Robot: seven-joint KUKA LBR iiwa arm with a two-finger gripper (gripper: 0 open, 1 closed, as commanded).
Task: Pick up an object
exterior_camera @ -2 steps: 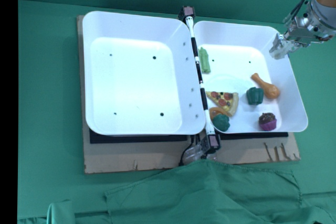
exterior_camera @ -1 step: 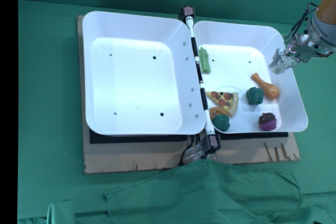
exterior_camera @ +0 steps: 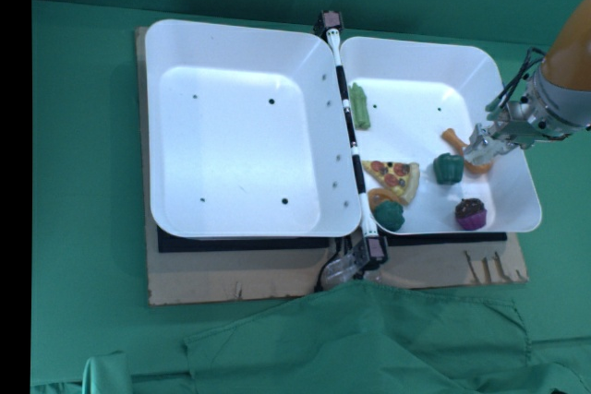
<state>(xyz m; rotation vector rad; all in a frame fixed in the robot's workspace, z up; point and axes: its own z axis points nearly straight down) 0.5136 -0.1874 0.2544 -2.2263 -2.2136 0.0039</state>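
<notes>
Pincer beside green pepper, over orange piece.

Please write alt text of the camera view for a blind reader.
The robot hand hangs over an orange toy in the right bin, beside a green pepper, pizza slice and purple cupcake. The left bin lies alongside.

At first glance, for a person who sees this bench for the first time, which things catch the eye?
The eye goes first to the right bin, where small bright toy foods lie together: a pizza slice, a green pepper, a purple cupcake and a green stalk near the divider. Next comes the gripper, low over an orange piece at that bin's right side. The left bin is a wide white surface.
</notes>
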